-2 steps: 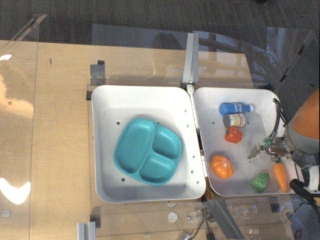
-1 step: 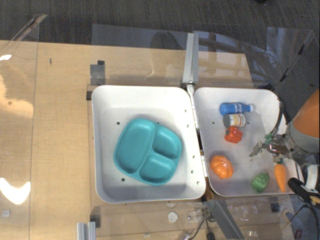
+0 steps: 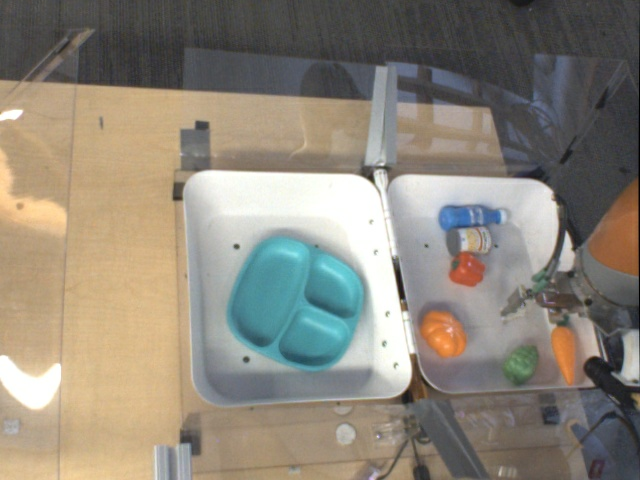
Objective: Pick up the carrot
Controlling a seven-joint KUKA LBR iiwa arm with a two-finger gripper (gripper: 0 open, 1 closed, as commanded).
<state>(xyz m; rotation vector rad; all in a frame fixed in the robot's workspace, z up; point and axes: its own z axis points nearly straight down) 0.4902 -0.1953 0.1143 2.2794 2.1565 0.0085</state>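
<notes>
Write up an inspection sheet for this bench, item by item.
Surface: wooden bench bearing a left bin and a right bin, side by side.
Job's things: carrot lying at the right bin's right edge, near the front corner.
Clutter: teal divided plate in the left bin; blue bottle, small can, red pepper, orange fruit and green vegetable in the right bin.
Grippers: gripper just above the carrot; finger state unclear.
Cables: dark cables beyond the bench's front right.
Surroundings: clear panels around the bench; dark carpet behind.
</notes>
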